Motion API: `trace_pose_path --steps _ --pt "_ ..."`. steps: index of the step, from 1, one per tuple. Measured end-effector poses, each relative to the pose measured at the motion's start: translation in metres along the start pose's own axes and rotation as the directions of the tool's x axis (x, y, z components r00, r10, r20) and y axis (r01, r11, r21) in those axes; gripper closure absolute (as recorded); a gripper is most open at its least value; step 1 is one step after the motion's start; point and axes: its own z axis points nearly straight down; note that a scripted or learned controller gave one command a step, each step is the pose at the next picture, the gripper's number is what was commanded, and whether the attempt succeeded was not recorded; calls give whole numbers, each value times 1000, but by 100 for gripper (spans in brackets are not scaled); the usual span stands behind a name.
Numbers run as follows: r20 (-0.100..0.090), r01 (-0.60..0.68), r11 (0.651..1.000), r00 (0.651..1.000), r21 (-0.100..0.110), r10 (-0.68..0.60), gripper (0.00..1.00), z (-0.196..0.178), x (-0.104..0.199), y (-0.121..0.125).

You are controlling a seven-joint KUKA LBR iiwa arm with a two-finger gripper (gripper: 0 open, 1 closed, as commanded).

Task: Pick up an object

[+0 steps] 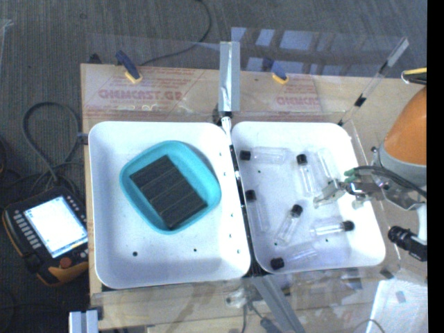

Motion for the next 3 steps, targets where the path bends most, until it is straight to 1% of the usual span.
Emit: trace_pose_path --steps 1,2,3 --pt "-8 87 996 996 2 -87 0 93 -38 72" --pt "-4 133 991 991 10 -133 0 104 -28 170" --pt "-2 134 991 991 23 -134 100 97 -29 167"
